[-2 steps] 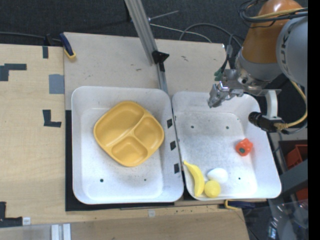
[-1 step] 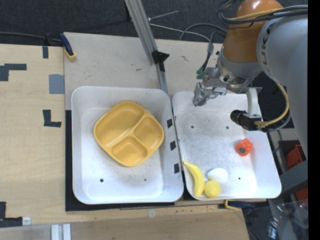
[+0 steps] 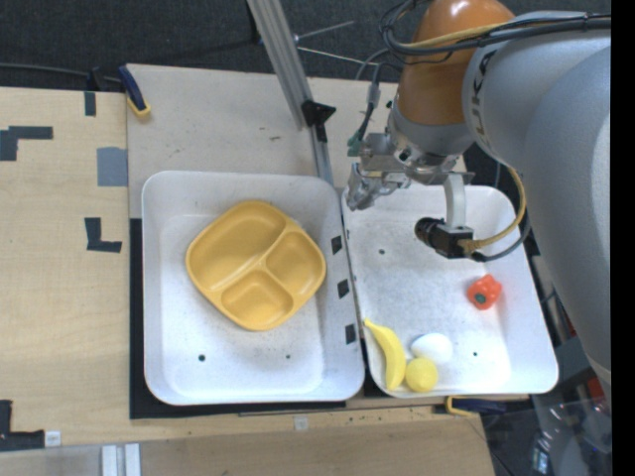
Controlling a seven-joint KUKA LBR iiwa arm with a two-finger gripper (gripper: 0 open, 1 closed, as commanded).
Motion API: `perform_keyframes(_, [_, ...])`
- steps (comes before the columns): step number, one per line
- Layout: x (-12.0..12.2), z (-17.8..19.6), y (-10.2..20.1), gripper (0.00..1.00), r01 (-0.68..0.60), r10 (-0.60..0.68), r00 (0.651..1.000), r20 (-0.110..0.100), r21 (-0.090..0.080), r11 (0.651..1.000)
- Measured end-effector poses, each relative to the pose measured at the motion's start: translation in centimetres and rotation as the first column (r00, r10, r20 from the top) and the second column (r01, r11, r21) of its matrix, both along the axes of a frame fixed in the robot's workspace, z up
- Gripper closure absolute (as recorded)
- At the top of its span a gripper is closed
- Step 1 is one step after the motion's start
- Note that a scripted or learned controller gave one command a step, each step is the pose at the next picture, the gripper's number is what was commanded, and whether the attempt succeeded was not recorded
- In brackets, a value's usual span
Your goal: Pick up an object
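Presently, four small objects are seen in the right bin [image 3: 516, 365], none of them in contact with the gripper [image 3: 362, 194]. A yellow banana [image 3: 386, 352], curved and smooth, is lodged against the bin's left wall at about seven o'clock. A white egg-shaped object [image 3: 431, 346] is found just beside it, touching a round yellow lemon-like object [image 3: 421, 374] at six o'clock. A small orange-red object with a green spot [image 3: 483, 293], of irregular shape, is set apart at about three o'clock.

The gripper is positioned at the bin's eleven o'clock corner, over the divide between the two bins. Whether its fingers are parted or closed cannot be told from this view, and nothing is seen between them. A black fitting with a cable [image 3: 446, 236] hangs below the wrist, over the bin's upper middle. An orange band [image 3: 456, 53], glossy and rounded, is noted above the wrist of the grey arm [image 3: 556, 107].

The left bin [image 3: 169, 365] holds a yellow plastic divided plate [image 3: 256, 264] with three compartments, lying near centre. Both bins are white, shallow, finely speckled. The wooden bench [image 3: 60, 315] bears black and grey tape marks. An aluminium post [image 3: 278, 38] rises at twelve o'clock. No legible writing is observed.
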State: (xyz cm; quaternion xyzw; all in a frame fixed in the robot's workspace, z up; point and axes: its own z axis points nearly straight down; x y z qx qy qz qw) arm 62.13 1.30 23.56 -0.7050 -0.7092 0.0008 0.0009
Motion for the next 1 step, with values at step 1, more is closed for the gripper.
perform_keyframes(1, [2.47, -0.87, 4.37, 1.00, 0.000, 0.000, 1.000, 0.002, 0.000, 1.000])
